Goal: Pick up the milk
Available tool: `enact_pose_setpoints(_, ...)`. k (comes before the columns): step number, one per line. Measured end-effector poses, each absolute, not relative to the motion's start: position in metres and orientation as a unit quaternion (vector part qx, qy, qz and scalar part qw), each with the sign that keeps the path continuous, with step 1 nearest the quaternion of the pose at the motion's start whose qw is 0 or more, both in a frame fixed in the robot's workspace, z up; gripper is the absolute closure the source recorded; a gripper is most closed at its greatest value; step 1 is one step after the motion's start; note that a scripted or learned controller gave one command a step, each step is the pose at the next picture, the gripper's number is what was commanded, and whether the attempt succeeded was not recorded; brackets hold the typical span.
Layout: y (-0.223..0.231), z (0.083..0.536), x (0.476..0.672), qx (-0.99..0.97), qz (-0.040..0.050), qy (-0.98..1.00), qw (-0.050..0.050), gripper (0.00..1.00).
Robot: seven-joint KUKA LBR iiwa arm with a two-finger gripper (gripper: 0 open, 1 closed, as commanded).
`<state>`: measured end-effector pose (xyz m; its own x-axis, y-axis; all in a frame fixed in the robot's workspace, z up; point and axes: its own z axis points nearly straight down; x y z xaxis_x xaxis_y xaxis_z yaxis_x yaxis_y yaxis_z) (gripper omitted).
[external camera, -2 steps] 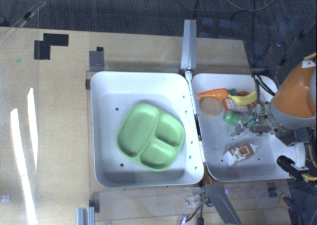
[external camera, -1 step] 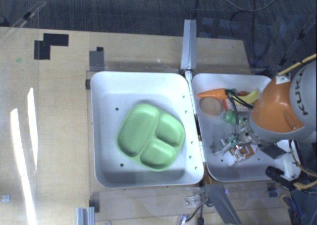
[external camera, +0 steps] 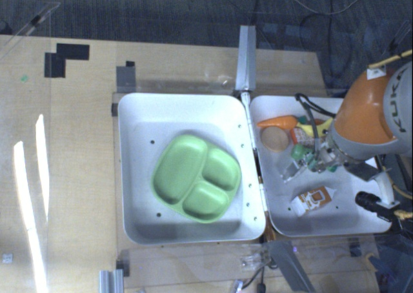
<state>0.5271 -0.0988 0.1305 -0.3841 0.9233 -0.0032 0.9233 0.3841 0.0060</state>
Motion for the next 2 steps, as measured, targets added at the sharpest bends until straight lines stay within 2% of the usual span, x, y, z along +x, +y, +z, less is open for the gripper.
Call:
enact_pose_setpoints(1, -0.131, 0.245, 0.526, 0.625, 0.0016, 0.78, 0.004, 0.0)
enact_pose_setpoints(2, -0.116, 0.089, 0.516, 0.537, 0.0026, 0.843, 0.005, 0.0)
